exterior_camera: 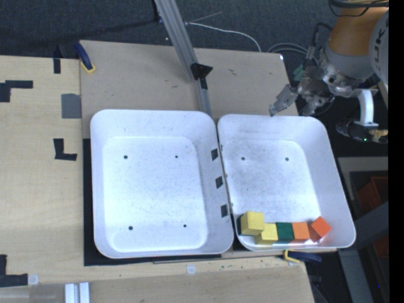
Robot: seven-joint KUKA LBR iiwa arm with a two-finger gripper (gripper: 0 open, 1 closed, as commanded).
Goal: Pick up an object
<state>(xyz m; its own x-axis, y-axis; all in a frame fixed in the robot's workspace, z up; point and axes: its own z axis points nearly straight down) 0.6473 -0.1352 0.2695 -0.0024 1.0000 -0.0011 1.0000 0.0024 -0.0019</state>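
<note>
The bench (145, 74) carries two white bins side by side. The left bin (101, 169) has a bare floor, and the right bin (315, 144) keeps all the objects in its near corner, pressed in a row against the front wall: a yellow block (254, 221), a second yellow block (269, 233), a green block (285, 231), an orange block (300, 230) and a red-orange block (320, 226).

The arm (353, 36) hangs beyond the far right corner of the right bin, and the gripper (287, 100) is just outside the far rim, well apart from the blocks. If it is released or clenched, I cannot tell.

For a good pick, I judge the first yellow block is the best target, because it stands a little more into the open floor. The others touch each other and the wall, so there is little room beside them.

The middle of the right bin is free for the descent. The front rim and the right wall are the edges to respect.
</note>
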